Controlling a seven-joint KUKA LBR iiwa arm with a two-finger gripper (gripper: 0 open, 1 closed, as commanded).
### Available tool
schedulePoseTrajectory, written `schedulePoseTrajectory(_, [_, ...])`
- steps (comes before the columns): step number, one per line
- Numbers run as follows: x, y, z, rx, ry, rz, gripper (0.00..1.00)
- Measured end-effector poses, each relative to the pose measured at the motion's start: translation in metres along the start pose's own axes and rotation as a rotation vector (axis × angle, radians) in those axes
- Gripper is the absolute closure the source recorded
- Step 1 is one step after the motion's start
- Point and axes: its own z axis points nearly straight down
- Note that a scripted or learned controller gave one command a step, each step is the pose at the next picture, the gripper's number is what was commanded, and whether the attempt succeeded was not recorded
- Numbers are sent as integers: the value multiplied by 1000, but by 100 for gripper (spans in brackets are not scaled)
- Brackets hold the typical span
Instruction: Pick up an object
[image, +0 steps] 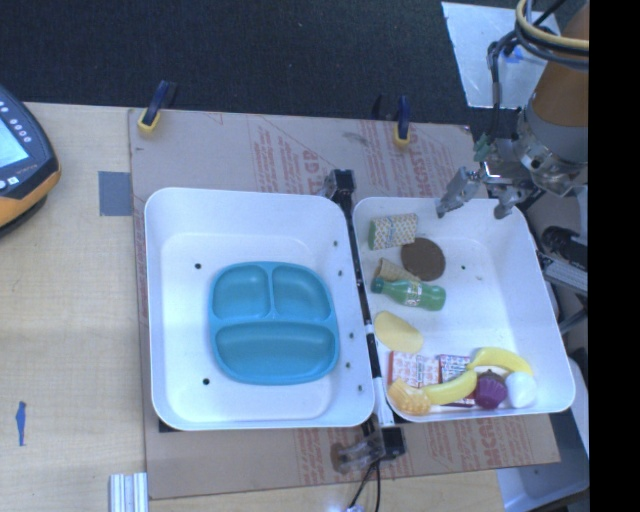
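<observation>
Grey gripper (480, 196) hangs over the right bin's (520, 300) far edge, fingers spread, holding nothing. Green bottle (412, 293) and red-printed packet (436, 372) carry labels too small to read.

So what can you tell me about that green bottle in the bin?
The green bottle is small and looks like shiny plastic, a toy. It has a white band round its middle and a narrower neck end. It lies flat on its side in the right bin, near the bin's left wall, neck pointing left. A tan wedge-shaped piece touches it above the neck end, a brown round disc sits just above it, and a yellow oval piece lies below, apart from it.
</observation>
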Motion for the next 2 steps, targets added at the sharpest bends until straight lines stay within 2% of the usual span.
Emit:
schedulePoseTrajectory(1, [1, -9, 157, -6, -1, 4, 0])
schedulePoseTrajectory(2, [4, 31, 172, -5, -1, 0, 0])
